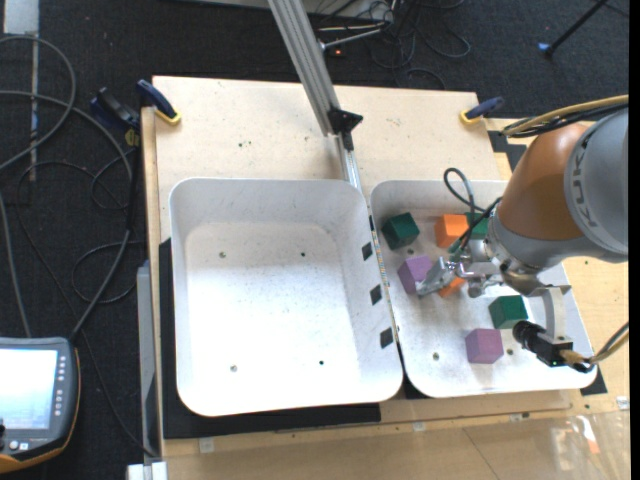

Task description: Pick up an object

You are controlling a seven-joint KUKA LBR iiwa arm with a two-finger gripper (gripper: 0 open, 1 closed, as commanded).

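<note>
1. I read the arm (565,193), grey with an orange band, as reaching in from the right, low over the right bin (420,373). The left bin (190,268) sits just beside it on the worktop (250,118).

2. The gripper (448,280) hangs among the blocks in the upper middle of the right bin. Its metal tip lies against or just beside a purple block (414,271). A sliver of orange shows at the tip, but I cannot say what it belongs to.

3. The state of the fingers: I cannot tell from this slant whether they are wide, narrow or closed on anything. I see no block plainly between them, so I count nothing as held.

4. Candidate objects, all in the right bin: a dark green block (402,230) near the upper left; an orange block (452,230) beside it, close under the wrist; the purple block at the tip; a green block (508,311) below the wrist; a second purple block (484,345) nearer the front rim.

5. Risk, crowding: the purple and orange blocks lie close together at the tip. In my judgement, a closing stroke here may catch an edge rather than two flat faces, and the block would twist out on the lift.

6. Risk, pushing: if the fingers come down on top of a block rather than astride it, they may shove it towards the bin's left wall.

7. Risk, cabling: a black cable (458,183) loops near the wrist and could snag as the arm moves.
</note>
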